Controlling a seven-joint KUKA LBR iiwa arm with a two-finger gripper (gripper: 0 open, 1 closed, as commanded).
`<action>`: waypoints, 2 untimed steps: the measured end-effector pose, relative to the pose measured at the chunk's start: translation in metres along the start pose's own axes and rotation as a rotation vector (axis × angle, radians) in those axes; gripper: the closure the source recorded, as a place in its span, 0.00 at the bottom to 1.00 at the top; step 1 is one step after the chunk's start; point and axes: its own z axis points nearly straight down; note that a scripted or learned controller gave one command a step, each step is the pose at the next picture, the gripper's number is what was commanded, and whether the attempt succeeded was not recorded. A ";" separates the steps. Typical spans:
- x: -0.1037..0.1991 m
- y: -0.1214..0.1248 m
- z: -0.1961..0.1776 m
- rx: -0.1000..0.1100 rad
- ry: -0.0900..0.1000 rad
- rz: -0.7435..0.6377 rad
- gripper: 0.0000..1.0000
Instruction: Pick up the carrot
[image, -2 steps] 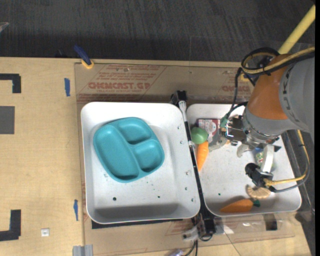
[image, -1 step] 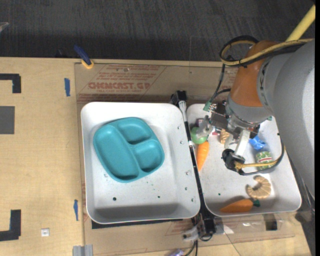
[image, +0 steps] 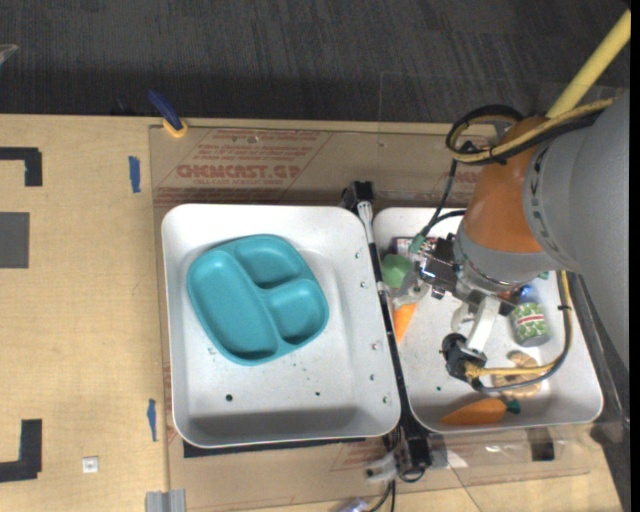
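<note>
The left bin (image: 190, 400) holds one teal plate (image: 258, 295), the right bin (image: 585, 395) two carrots (image: 403, 321) (image: 476, 411). The cardboard (image: 240, 170) reads "CHEMCAST". I cannot tell the end effector (image: 432, 285) grip state.

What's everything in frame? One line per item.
bins: 2, white, side by side: left bin, right bin
plate: 1, teal, divided, in the left bin
green item: 1, green, right bin, far-left corner
orange wedge: 1, orange, right bin, by its left wall
carrot: 1, orange with a green end, right bin, along the near wall
packet: 1, green, red and white, right bin, right side
tan item: 1, tan, just below the packet
tape strips: 2, blue, left of the bins
arm: 1, grey with orange band, over the right bin
hand: 1, above the right bin's middle
</note>
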 end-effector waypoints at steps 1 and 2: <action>0.000 0.000 0.000 0.000 0.000 0.000 0.00; 0.000 0.000 0.000 0.000 0.000 0.000 0.00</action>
